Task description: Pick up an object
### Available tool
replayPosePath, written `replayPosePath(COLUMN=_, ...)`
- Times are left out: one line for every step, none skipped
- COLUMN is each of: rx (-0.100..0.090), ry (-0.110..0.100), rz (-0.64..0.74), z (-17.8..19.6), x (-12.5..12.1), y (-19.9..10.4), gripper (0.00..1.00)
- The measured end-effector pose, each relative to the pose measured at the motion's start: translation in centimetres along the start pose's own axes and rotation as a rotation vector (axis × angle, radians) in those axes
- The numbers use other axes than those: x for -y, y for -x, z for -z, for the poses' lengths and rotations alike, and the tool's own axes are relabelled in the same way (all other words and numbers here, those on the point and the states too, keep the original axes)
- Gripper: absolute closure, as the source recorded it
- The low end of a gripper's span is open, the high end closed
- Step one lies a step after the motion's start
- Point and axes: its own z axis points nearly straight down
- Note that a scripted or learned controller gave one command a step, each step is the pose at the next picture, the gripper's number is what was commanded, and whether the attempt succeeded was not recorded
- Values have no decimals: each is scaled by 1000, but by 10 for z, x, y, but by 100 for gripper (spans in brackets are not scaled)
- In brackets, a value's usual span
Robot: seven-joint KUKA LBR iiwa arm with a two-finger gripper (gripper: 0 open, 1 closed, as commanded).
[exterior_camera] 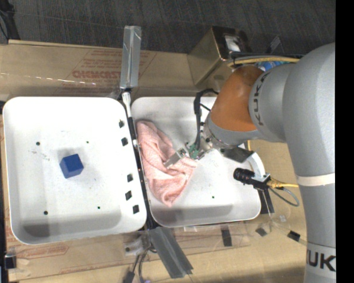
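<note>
We take the pink cloth (160, 161) as our landmark: it lies crumpled in the right bin (224, 208), bunched against the wall that bin shares with its neighbour, and it runs from an upper fold down to a tapered lower corner. The gripper (181, 155) is down on the cloth's right edge, just where the fabric humps up; we see a pale finger lying against the cloth, but we cannot tell from this angle whether fabric is actually caught in the tool, so we do not call it held. We judge the step to be the grasp itself, with the lift not yet done. The next move, as we read it, calls for a firm close on a fold and then a straight rise, since soft terry-like fabric of this kind drapes, stretches and can slip out as a single thin layer. Left of the cloth, across the dividing wall, a small blue cube (72, 165) sits alone in the left bin (23, 117); it looks hard-edged and smooth, a contrast to the limp, nubbly cloth. Both bins are shallow, glossy white plastic with rounded corners.
</note>
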Motion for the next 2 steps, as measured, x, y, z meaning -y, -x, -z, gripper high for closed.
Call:
replayPosePath(rx=-1, ry=-1, rz=4, z=10, x=-1, y=0, gripper=100)
replayPosePath(rx=2, ry=3, rz=-136, z=1, x=-15, y=24, gripper=100)
